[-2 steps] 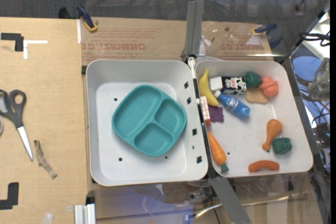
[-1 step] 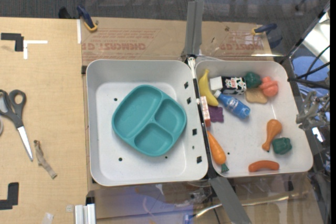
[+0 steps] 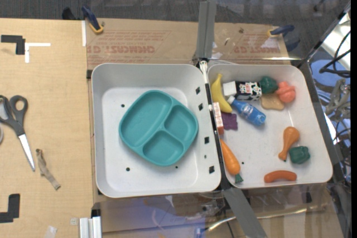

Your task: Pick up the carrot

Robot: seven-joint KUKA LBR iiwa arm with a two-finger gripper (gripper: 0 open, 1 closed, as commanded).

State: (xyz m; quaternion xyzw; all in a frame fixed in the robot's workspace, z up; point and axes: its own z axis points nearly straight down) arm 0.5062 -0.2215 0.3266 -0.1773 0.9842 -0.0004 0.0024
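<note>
On the wooden table at far left lie grey-handled metal scissors, well clear of my work. Next, the left shallow white plastic bin holds a teal three-compartment plastic tray. The right white bin carries toy foods: a yellow banana, a blue bottle, a tan drumstick. My target, the orange toy carrot, lies against that bin's left wall, green tip towards the front. I cannot tell my claw's state.
</note>
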